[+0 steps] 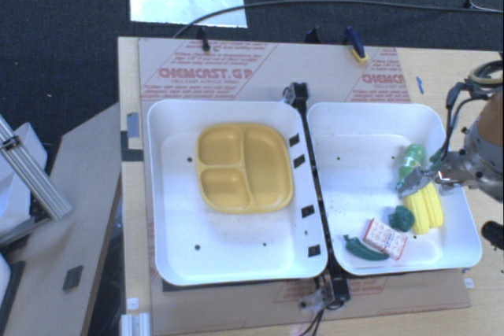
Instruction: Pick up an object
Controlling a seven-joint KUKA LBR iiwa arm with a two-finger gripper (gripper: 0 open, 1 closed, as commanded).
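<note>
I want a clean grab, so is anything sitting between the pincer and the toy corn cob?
Nothing visible does: the pincer sits right at the upper end of the corn cob, beside the green bottle.

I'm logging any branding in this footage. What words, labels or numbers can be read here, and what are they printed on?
"CHEMCAST GP" in red on the protective sheet behind the left bin.
"CHEMC…" in red on the same sheet behind the right bin, at; it runs on, but the rest is blurred.
Finer red lines beneath both logos: too small to read.
Small red and white packet in the right bin: print too blurred to read.
</note>
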